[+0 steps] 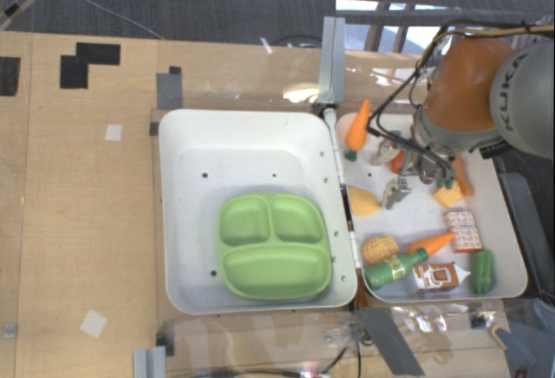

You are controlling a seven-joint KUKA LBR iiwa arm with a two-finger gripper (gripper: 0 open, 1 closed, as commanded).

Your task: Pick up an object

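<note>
- The grey arm with the orange band [473, 86] is hanging over the right white bin [512, 229], hiding its far corner.
- The green three-compartment plastic plate [274, 246] is lying alone in the left white bin [186, 194].
- The toy foods, among them an orange plastic carrot [356, 127] and a pale yellow wedge [364, 203], are crowding the right bin as candidates.
- The two-finger gripper [401, 187] is hovering near the wedge, possibly empty; I cannot tell its spread.
</note>
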